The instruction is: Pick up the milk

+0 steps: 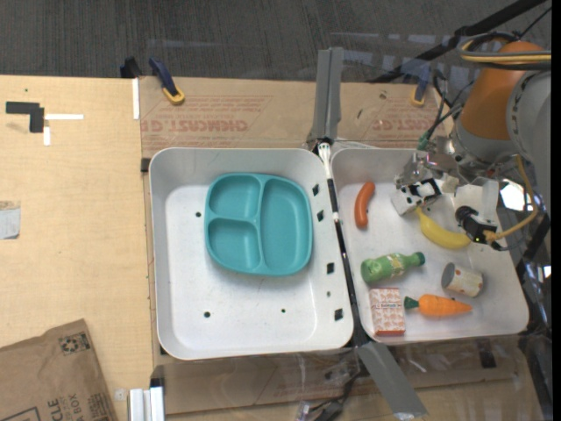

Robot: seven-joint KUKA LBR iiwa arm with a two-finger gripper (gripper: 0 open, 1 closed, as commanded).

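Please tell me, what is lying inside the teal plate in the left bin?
All three compartments of the teal plate look bare; I can see nothing lying in them. The plate rests flat in the left bin, so the bin floor under it is covered and cannot be checked.

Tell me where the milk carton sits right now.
The milk carton lies in the right bin, at its front left corner, just below the green bottle and left of the carrot.
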